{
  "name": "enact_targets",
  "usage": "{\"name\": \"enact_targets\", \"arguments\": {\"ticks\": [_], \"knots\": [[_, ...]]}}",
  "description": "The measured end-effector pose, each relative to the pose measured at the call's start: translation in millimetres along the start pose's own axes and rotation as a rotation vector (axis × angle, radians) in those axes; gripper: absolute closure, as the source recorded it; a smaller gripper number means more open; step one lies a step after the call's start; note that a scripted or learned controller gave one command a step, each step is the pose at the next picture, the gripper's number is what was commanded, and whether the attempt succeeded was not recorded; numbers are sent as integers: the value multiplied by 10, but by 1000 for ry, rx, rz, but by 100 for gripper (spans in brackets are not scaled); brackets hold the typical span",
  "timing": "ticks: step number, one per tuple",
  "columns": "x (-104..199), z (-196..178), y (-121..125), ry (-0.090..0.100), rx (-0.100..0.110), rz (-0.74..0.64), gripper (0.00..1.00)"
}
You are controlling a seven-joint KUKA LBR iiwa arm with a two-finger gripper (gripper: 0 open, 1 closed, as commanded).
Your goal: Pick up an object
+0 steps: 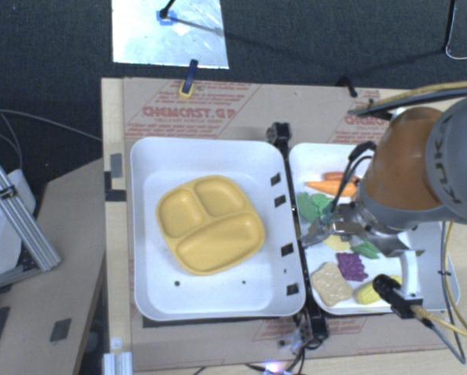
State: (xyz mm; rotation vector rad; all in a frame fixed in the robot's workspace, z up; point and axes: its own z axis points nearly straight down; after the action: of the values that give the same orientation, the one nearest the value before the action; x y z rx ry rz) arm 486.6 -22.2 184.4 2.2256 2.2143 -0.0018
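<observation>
Red lettering reading "CHEMCAST GP" runs across the brown protective sheet (194, 112) covering the surface; partial letters "KUK" appear on the grey arm (444, 166) at right.

A yellow three-compartment plastic plate (210, 223) with a smooth, faintly glossy finish is seen in the left white plastic bin (151, 287). The worktop (218, 108) is covered with matt printed brown paper. Beyond its far edge, a shiny crinkled foil sheet (169, 22) is seen.

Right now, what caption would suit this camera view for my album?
Grey arm's gripper reaches among toy foods in the right white bin; a yellow divided plastic plate sits in the left white bin.
</observation>
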Motion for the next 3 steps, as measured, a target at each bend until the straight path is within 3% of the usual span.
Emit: {"name": "enact_targets", "arguments": {"ticks": [1, 2, 3], "knots": [[-961, 358, -6, -1, 2, 3, 0], [-1042, 1034, -3, 2, 2, -3, 0], [-1033, 900, 12, 3, -2, -6, 100]]}}
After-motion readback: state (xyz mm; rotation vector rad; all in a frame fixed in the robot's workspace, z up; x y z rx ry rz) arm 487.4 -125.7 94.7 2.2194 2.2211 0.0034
